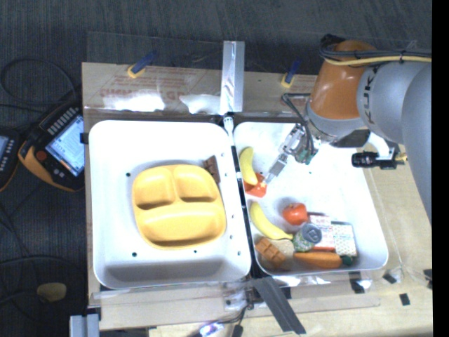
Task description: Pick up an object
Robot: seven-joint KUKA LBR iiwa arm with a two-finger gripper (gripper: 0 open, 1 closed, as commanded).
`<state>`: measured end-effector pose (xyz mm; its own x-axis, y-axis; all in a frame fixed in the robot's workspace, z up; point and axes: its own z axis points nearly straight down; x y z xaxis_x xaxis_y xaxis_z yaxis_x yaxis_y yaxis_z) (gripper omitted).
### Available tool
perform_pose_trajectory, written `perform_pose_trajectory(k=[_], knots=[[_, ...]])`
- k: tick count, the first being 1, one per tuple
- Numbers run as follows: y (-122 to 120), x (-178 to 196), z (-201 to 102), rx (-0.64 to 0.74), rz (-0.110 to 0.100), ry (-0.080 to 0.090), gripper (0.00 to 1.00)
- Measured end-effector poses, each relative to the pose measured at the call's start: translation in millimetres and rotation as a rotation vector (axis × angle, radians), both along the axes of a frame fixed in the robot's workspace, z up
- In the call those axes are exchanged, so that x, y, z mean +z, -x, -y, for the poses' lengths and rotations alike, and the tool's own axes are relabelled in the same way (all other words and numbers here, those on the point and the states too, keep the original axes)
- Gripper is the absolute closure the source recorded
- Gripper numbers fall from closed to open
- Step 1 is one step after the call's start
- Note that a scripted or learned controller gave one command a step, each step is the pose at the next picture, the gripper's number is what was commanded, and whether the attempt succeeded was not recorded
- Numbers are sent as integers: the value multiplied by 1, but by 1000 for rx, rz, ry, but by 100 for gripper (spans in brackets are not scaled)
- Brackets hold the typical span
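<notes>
Along the front of the right bin (372,223) lie a carrot (317,260), a small brown food piece (271,252), a round-topped item (309,236) and a flat box (339,236). Just behind them sit a red tomato (295,212) and a banana (265,220). Across the divider, the left bin (112,160) holds a yellow tray (178,204). Farther back in the right bin, the tool (270,174) points down toward a small red-orange piece (255,186), beside a second banana (247,165). I cannot tell how the tool is set. Behind it rises the grey arm (396,100) with its orange band (338,90), above the worktop (161,83).
</notes>
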<state>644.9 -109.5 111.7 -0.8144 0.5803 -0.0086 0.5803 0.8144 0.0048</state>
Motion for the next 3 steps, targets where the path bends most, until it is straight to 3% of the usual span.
perform_pose_trajectory(k=[1,2,3], knots=[[21,20,-4,-267,-11,-3,0],[21,28,-5,-265,-10,-4,100],[21,28,-5,-265,-11,-4,0]])
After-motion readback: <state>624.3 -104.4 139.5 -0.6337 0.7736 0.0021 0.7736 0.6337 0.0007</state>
